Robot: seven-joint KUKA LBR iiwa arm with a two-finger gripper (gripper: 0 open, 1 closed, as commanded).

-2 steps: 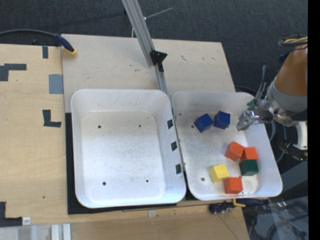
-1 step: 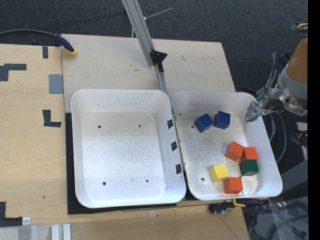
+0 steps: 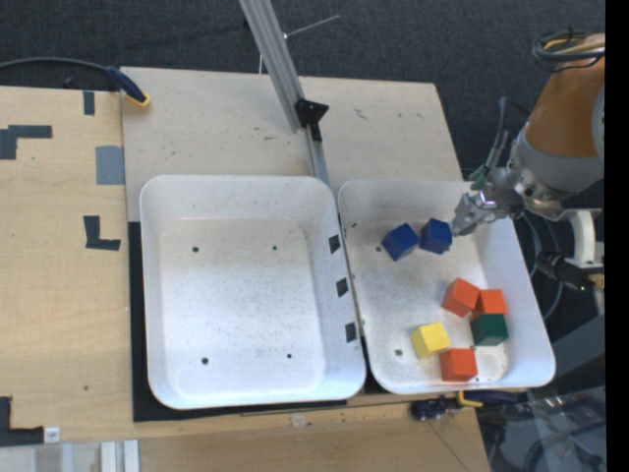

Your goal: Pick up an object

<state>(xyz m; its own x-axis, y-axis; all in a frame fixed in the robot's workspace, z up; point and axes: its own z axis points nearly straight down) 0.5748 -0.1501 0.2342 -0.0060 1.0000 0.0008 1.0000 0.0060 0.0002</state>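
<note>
Two blue blocks lie in the right bin (image 3: 511, 264): one (image 3: 399, 242) toward the middle, another (image 3: 436, 235) just right of it. Lower down sit an orange block (image 3: 460, 296), a smaller orange one (image 3: 492, 302), a green block (image 3: 488, 329), a yellow block (image 3: 429, 339) and a red-orange block (image 3: 458, 364). My gripper (image 3: 470, 212) hangs at the bin's upper right, just right of and above the second blue block. Its fingertips are small and blurred, and nothing shows between them.
The left bin (image 3: 162, 264) sits beside the right one, sharing a raised middle rim. A slanted metal pole (image 3: 280, 57) crosses the bench behind the bins. Cables and the arm's orange band (image 3: 570, 96) stand at the right edge.
</note>
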